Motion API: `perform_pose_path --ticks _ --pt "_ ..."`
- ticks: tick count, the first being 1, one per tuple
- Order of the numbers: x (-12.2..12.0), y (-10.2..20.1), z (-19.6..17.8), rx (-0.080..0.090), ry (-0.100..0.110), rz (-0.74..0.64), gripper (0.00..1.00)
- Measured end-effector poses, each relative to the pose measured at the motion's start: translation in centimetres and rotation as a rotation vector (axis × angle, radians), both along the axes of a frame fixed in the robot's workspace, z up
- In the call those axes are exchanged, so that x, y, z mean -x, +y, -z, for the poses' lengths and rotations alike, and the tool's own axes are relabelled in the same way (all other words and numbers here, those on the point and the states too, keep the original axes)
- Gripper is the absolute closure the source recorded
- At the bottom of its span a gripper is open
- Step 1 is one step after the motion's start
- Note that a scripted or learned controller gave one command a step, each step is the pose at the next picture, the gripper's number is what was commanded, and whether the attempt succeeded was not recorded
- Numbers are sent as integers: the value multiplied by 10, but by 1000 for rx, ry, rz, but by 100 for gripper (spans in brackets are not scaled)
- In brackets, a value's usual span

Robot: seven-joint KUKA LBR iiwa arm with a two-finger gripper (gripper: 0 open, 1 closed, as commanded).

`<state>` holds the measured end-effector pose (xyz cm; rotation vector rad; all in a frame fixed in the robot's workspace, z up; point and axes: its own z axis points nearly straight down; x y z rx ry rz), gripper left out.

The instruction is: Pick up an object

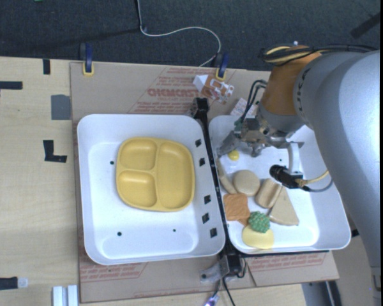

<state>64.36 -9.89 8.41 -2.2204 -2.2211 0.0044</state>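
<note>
Overhead, gripper (247,146) hung low in right bin (319,234), above round biscuit (246,182); finger state could not be told.

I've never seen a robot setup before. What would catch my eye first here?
Probably the big grey arm with its orange band, reaching in from the right over the right bin. Next, the yellow divided plate alone in the left bin, and the toy foods clustered below the gripper.

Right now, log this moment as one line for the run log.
arm: over right bin | gripper: low at bin's far-left corner, grasp unclear | toy food: clustered in right bin | yellow divided plate: left bin
</note>
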Motion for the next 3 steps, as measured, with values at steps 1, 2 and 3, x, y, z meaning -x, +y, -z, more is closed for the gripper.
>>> perform_pose_path --ticks 1,2,3 --pt "5 -12 0 0 -1 0 0" --pt "-21 4 0 0 0 -4 0" --pt "-20 4 -10 0 0 -3 100"
